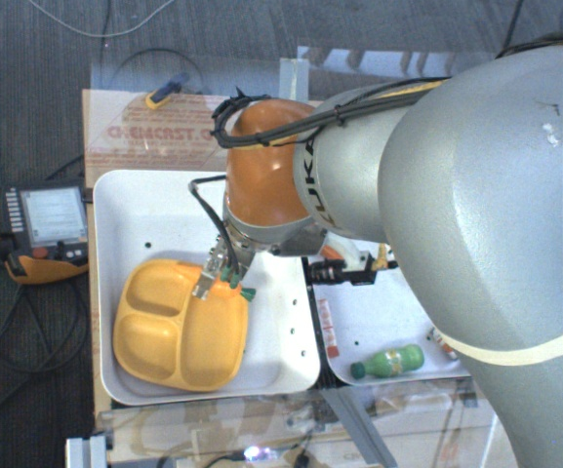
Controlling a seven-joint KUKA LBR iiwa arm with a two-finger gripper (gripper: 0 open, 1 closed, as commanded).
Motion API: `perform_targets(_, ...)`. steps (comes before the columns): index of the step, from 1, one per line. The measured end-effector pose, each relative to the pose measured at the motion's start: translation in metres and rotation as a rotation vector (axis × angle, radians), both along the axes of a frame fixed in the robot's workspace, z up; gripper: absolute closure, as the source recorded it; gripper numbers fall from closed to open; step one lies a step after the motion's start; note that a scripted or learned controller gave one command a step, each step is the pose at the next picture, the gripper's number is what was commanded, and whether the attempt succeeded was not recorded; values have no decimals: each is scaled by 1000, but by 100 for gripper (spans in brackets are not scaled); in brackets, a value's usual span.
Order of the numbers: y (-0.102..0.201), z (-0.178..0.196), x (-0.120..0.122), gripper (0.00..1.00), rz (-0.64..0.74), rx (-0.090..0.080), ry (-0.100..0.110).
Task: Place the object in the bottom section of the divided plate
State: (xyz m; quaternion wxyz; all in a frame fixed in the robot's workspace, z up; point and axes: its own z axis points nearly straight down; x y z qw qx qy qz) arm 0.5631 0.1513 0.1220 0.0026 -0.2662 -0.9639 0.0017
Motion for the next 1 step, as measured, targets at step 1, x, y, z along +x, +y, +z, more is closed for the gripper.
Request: perform_targets(1,2,-1,-4,0,4,0,14)
